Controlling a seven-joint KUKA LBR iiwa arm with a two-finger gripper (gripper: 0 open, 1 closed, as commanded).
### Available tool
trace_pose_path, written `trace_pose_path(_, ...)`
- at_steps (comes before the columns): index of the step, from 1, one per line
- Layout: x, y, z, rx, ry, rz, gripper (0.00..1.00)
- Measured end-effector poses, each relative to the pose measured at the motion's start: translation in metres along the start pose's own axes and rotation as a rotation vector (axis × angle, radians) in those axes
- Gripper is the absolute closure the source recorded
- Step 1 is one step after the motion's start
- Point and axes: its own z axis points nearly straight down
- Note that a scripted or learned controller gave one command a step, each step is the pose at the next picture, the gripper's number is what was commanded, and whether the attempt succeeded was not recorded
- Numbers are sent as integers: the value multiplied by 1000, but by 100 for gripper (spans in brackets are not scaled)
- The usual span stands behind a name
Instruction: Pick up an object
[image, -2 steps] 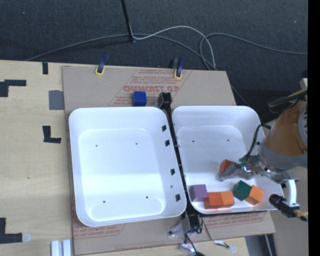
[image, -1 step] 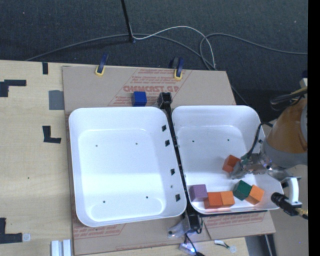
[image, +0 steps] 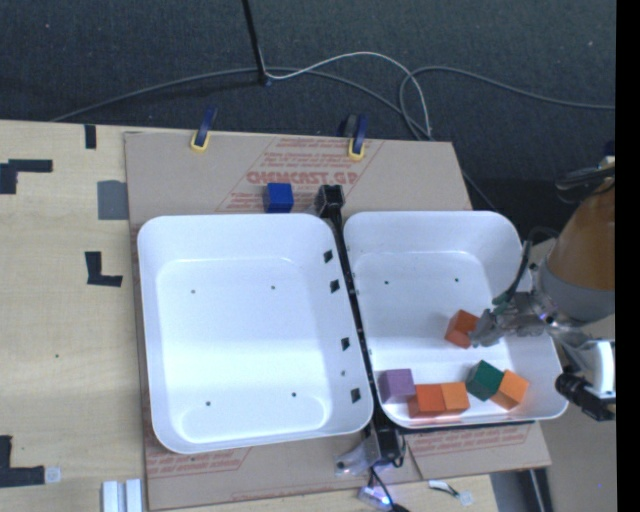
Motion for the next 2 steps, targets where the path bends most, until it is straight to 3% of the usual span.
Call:
trace_pose_path(1, -3, 7, -60, 0, 0, 1, 100)
trace_pose_path(2, -3, 7, -64, 3, 1, 1, 100)
